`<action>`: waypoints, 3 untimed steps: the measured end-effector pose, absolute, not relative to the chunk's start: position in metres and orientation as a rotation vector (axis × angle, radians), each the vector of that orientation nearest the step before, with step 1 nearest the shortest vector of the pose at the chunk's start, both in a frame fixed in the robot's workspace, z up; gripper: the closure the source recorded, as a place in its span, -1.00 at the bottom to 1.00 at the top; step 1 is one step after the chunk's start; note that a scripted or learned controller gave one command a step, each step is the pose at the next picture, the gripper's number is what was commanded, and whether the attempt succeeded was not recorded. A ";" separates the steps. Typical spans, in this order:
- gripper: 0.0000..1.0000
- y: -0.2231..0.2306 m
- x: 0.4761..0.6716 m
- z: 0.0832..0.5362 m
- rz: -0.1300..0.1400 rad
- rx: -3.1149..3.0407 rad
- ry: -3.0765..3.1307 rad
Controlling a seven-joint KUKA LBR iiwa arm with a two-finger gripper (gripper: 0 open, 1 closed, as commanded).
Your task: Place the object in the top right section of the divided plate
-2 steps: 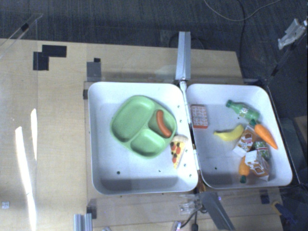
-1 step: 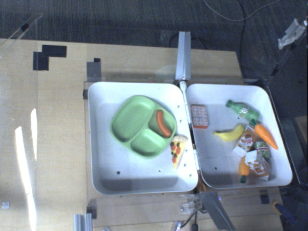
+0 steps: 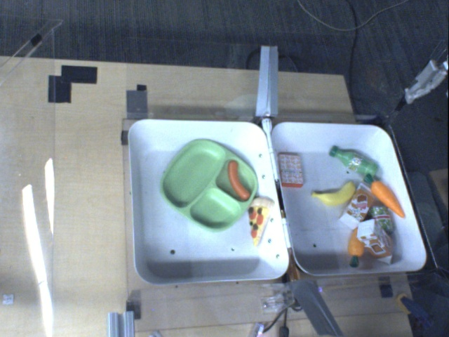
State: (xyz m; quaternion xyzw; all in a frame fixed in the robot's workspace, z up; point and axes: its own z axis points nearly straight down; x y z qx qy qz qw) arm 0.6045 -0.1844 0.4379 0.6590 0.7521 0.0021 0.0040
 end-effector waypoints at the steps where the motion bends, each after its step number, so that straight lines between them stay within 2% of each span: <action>1: -1.00 -0.204 0.670 0.373 0.006 2.217 2.217; 2: -1.00 -0.204 0.671 0.271 0.005 2.150 2.283; 3: -1.00 -0.170 0.671 0.242 0.007 2.034 2.385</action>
